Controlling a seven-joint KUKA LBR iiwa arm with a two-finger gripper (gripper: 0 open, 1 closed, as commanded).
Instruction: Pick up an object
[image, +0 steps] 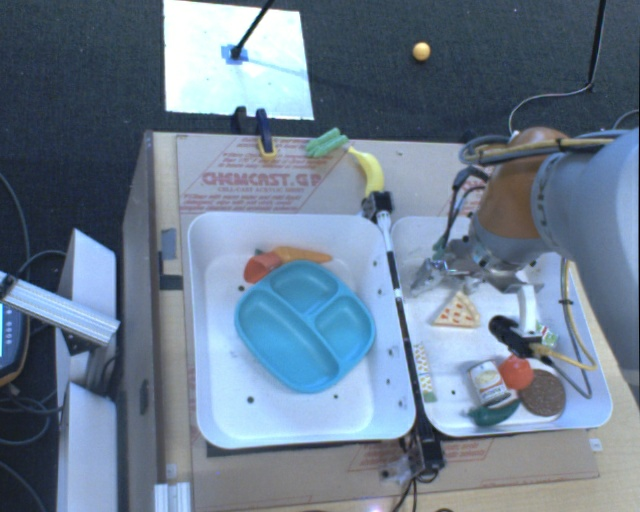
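Thick grey arm (590, 190), rounded orange band above the wrist, thin dark cables looping along the wrist, small metallic two-finger gripper (440, 272) with slender silvery fingers

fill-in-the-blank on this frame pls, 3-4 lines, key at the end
1. The blue divided plate lies in the ____ bin.
2. The claw hovers over the ____ bin.
3. The pizza slice has the shape of a ____.
4. The banana lies ____ both bins, on the bench.

Missing words: left; right; triangle; outside
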